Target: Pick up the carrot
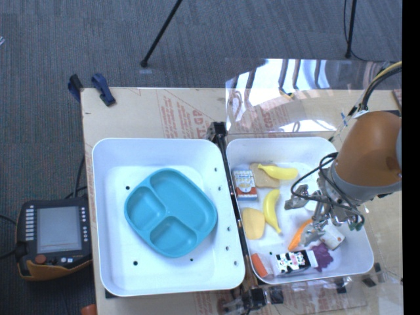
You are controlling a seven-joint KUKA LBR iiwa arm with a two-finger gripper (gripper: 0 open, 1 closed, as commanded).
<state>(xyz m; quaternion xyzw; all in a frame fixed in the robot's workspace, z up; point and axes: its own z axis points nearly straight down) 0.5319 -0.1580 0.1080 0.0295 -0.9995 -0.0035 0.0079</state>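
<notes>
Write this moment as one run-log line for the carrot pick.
phase: reaching | claw: over right bin, beside carrot | carrot: lying in bin, not lifted | blue plate: left bin

Orange carrot lies slanted in the right bin

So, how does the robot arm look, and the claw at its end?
The arm is grey, with a wide, rounded orange band above the wrist. Thin black cables loop around the wrist, and a yellow and a black cable run up behind it. The claw is small and metallic grey, seen from above.
</notes>
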